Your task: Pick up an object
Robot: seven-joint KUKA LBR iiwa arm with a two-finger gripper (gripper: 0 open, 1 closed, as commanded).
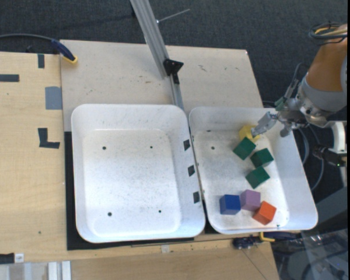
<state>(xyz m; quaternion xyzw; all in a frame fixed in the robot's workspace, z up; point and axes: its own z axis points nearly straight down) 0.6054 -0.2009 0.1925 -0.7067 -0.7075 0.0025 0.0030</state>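
Camera view: wooden bench (134, 74) carrying two white bins; the tool (267, 123) hangs over the right bin (297, 179). Whether it is open or closed cannot be told. A yellow block (247, 132) lies just left of and below it, the nearest block.

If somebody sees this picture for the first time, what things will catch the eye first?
Probably the cluster of coloured blocks in the right bin: three green blocks, a blue block, a purple block and an orange block. Next, the gripper reaching in from the right, beside a yellow block near the bin's far side.
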